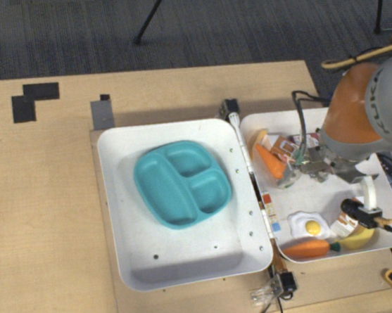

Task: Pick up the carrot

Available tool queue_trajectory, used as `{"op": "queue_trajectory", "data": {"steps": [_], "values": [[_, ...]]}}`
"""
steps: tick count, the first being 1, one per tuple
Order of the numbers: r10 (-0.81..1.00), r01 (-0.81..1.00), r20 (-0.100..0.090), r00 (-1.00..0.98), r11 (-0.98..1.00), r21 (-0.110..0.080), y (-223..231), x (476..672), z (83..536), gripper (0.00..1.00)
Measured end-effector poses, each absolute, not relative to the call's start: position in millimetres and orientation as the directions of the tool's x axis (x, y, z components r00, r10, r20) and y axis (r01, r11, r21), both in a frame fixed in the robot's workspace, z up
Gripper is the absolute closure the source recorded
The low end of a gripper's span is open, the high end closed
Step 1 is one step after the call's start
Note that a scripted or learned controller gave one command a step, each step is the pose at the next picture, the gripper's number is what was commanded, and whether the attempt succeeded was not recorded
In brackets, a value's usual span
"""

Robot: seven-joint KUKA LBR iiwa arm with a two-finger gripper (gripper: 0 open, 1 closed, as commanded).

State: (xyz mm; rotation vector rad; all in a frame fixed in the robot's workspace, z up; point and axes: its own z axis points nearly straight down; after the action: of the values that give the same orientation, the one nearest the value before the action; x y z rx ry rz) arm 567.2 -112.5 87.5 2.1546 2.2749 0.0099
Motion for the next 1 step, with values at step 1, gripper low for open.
{"op": "queue_trajectory", "data": {"steps": [1], "values": [[0.997, 0.997, -0.006, 0.075, -0.075, -0.035, -89.9, 613.1, 86.0, 0.0]]}}
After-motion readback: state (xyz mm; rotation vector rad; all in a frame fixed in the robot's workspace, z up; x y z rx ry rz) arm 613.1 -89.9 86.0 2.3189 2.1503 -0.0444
